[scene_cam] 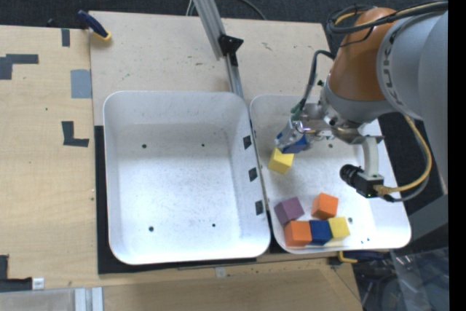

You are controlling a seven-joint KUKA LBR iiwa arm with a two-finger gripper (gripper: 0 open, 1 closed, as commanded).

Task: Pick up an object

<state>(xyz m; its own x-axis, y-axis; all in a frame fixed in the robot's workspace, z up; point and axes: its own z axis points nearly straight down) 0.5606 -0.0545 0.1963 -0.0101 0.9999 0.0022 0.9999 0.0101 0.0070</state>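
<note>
Hovering my claw over yellow block; grip state unclear. Looks light, stiff foam; pinch its flat sides.

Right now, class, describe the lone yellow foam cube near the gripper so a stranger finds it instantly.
Start at the right white bin. Just under the gripper sits a yellow foam cube, alone, apart from the cluster of blocks along the bin's near edge.

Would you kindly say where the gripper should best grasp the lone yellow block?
Probably from above, across two opposite flat sides of the yellow block. It lies tilted, apart from the other blocks, just under the gripper, with room around it.
</note>
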